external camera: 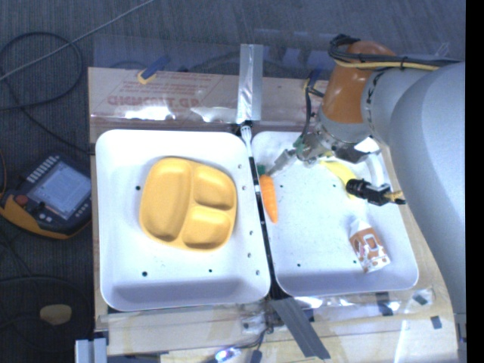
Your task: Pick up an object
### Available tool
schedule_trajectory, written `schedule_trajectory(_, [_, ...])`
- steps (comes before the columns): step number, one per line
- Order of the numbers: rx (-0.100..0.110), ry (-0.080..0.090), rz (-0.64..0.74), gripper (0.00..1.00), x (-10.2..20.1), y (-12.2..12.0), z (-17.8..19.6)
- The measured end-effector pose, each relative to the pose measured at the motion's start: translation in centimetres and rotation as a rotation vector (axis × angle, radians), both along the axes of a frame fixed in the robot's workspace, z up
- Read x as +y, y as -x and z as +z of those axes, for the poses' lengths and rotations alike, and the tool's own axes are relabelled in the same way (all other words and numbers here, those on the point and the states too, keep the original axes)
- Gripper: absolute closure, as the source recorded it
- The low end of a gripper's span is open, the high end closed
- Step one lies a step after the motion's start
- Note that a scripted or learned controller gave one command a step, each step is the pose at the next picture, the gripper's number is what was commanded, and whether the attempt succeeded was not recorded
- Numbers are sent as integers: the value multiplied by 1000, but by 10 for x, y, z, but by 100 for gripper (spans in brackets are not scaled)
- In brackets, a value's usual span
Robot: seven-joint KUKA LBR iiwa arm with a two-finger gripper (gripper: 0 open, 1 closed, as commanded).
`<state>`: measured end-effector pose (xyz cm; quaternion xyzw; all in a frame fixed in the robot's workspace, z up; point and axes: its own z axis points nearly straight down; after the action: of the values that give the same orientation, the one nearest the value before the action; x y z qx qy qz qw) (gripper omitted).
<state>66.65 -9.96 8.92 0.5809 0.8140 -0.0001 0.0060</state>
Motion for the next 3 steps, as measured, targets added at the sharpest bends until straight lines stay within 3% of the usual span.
schedule_trajectory(1, [-1, -2, 82, 0, -2, 18, 0])
schedule_trajectory(2, [10, -9, 16, 0, -10, -3, -1])
schedule_trajectory(3, [24, -9, 209, 0, -24, -1, -1])
